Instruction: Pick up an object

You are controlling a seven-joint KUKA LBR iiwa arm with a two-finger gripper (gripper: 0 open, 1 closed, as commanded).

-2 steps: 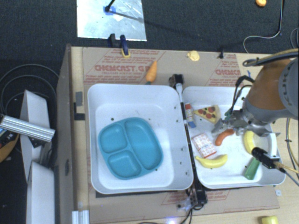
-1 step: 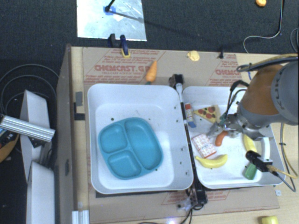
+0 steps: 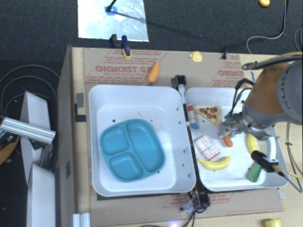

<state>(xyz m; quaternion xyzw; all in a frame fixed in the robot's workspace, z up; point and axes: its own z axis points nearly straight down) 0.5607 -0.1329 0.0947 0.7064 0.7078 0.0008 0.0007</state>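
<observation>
Arm (image 3: 272,96) reached in from right, over right bin (image 3: 284,183); pincer (image 3: 229,129) low near bin's middle, just above small orange-red piece (image 3: 228,141); could not tell whether pincer spread or pressed together. Right bin held pizza slice toy (image 3: 209,113), marker (image 3: 191,116) along left wall, red-and-white packet (image 3: 207,147), banana (image 3: 215,163) near front, second yellow piece (image 3: 252,143) and green item (image 3: 254,173) at right. Left bin (image 3: 102,96) held blue divided tray (image 3: 131,149). Orange carrot toy (image 3: 153,73) on desk (image 3: 102,70) behind left bin.
</observation>
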